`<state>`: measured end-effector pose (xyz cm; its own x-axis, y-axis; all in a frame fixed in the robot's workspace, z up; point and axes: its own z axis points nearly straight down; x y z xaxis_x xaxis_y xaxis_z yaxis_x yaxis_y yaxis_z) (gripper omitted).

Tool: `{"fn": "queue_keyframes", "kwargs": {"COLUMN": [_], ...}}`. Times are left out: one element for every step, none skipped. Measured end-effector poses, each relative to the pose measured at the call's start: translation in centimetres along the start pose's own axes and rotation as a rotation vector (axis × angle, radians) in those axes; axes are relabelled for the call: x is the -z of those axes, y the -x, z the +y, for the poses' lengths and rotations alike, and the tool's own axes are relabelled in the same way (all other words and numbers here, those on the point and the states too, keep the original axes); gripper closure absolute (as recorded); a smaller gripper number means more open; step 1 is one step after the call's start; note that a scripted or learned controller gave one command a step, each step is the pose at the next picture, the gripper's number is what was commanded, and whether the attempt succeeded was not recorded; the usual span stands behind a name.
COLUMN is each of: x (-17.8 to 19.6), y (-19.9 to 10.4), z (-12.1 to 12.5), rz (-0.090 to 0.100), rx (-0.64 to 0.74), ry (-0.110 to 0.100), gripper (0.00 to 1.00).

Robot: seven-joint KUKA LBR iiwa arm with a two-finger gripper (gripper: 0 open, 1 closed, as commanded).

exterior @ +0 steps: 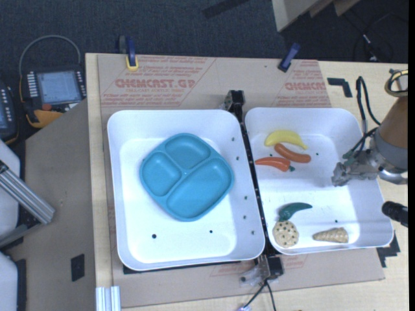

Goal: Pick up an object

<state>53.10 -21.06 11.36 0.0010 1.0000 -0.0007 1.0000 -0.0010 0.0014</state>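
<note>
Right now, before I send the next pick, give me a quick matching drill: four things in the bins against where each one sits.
Things:
1. blue divided plate
2. yellow banana
3. cookie
4. gripper

Places:
A. right bin, near left corner
B. right bin, far side
C. middle of the left bin
D. over the right bin's right side

Pairs: 1-C, 2-B, 3-A, 4-D
</note>
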Motion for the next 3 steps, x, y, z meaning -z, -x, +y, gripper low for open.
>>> {"fn": "queue_keyframes", "kwargs": {"x": [6.3,9.9,9.0], "y": [-0.5,-0.5,-5.9], "z": [0.2,0.3,1.1], "rz": [-0.002,-0.002,0.003], "rx": [0.002,0.002,0.007], "ry": [0.005,0.003,-0.002], "gripper": [1.0,1.0,1.0]}}
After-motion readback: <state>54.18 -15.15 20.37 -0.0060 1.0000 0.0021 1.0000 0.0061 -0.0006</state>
